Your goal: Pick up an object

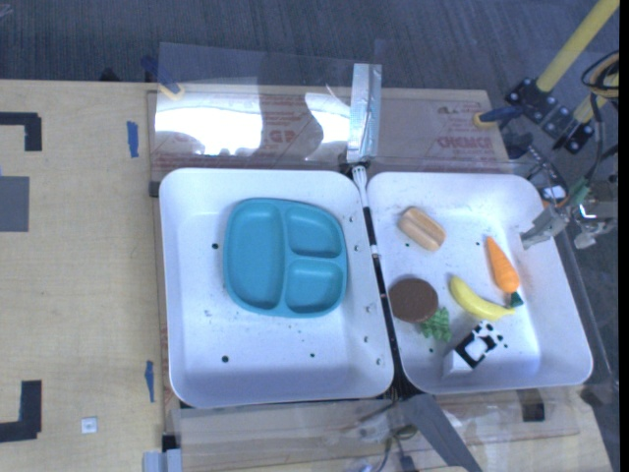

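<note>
One gripper (546,226) is seen at the right bin's (565,362) right rim; whether it is open cannot be told. Just beside it the carrot (501,264) is laid lengthwise, leaves toward the camera. Nearby, the banana (479,301) is angled across, tip toward the patty (413,299).

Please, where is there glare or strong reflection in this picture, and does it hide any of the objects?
In the camera view, strong white glare lies on the clear panel behind the left bin; the right bin looks bright at its far edge, yet the carrot, banana and blue tray stay sharp and readable.
</note>
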You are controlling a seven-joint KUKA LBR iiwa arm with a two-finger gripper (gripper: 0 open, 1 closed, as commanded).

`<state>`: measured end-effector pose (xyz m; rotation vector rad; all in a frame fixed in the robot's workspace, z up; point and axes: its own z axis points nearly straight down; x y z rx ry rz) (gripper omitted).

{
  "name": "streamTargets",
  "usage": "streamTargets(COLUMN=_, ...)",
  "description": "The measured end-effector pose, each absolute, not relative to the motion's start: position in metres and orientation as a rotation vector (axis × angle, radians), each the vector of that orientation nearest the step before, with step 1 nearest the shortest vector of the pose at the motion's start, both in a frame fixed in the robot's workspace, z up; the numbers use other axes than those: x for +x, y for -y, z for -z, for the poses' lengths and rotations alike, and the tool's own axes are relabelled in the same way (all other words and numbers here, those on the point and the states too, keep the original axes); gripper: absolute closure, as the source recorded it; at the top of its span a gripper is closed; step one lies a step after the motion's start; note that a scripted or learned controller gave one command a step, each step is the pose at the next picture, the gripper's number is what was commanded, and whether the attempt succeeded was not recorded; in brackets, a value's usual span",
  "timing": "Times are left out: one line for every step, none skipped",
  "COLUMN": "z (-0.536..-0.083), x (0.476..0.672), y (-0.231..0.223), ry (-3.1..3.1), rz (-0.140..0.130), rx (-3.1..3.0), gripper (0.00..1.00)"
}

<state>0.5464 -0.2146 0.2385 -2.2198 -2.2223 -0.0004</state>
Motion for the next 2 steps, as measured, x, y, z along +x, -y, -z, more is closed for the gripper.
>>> streamTargets(z=-0.223, x=0.494, y=0.224, ry=2.223, rz=-0.001, rx=-2.219, gripper=0.00)
streamTargets(z=-0.124, x=0.528, y=0.191, ry=1.772, rz=-0.005, rx=-2.586, gripper=0.00)
